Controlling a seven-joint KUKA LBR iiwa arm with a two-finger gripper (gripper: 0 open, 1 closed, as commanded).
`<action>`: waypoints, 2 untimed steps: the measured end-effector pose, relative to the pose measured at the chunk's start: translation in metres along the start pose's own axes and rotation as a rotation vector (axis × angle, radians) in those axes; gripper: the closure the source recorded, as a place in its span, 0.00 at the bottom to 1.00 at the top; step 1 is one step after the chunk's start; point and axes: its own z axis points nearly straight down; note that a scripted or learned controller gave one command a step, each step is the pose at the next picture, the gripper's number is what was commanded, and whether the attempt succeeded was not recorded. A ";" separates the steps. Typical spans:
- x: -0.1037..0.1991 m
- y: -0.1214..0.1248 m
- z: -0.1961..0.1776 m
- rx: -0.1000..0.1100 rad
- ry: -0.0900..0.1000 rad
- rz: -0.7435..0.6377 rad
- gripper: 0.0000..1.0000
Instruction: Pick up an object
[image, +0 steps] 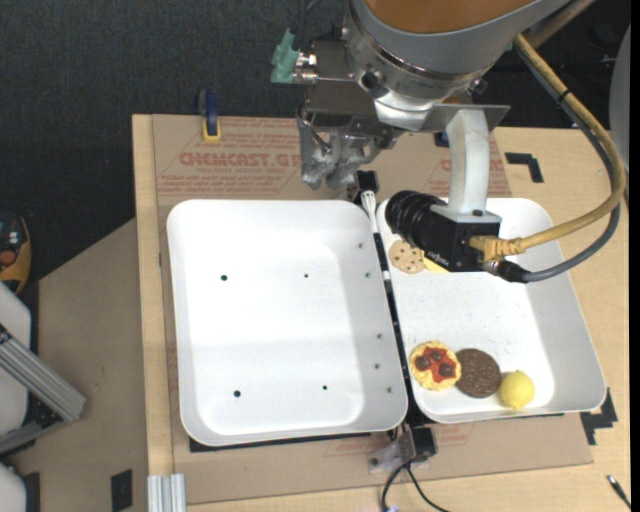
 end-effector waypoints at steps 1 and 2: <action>-0.001 0.017 0.113 0.029 -0.015 0.004 1.00; -0.002 0.049 0.200 0.028 -0.014 0.005 1.00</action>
